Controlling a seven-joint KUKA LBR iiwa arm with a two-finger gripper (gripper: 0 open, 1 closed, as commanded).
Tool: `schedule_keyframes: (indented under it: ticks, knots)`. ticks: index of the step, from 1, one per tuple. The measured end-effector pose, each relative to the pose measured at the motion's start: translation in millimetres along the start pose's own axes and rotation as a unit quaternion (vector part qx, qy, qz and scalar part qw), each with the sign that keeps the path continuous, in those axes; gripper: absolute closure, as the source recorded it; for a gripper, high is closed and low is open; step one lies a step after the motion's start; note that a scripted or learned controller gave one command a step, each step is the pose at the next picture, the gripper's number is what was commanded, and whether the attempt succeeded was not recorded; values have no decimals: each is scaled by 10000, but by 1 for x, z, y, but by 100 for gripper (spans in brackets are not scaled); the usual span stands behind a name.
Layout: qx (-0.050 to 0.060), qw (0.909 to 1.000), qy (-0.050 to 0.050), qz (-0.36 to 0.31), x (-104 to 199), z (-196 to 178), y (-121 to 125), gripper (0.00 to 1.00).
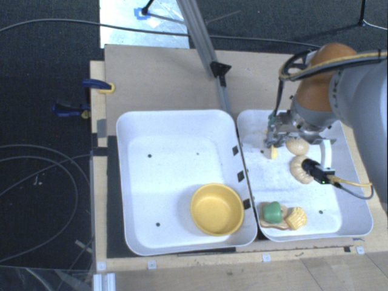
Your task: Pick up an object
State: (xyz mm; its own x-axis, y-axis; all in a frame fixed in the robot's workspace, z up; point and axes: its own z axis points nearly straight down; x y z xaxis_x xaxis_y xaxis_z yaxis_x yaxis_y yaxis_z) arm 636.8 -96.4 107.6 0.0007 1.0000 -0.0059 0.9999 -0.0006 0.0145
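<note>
My gripper (pixel 274 139) hangs low over the upper part of the right bin (pixel 351 220), just above a small pale yellow piece (pixel 273 153). Close to its right lie two beige rounded pieces, one (pixel 297 145) partly under the wrist and one (pixel 299 168) a little nearer the front. At the right bin's front sit a green piece (pixel 273 211) and a ridged yellow piece (pixel 296 217) on a tan slab (pixel 274 224). A yellow bowl (pixel 217 208) stands upright at the front right of the left bin (pixel 151 144).
A grey slanted pole (pixel 200 32) with a black clamp crosses the bench behind the bins. A black and yellow cable (pixel 345 185) trails from the wrist over the right bin. Blue clamps (pixel 79 109) sit at the bench's left edge.
</note>
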Motion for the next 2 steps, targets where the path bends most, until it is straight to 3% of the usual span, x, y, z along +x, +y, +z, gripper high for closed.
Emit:
schedule_keyframes:
  ticks: [2]
  knots:
    - [38,10000,24,-29,-9,-105,19,100]
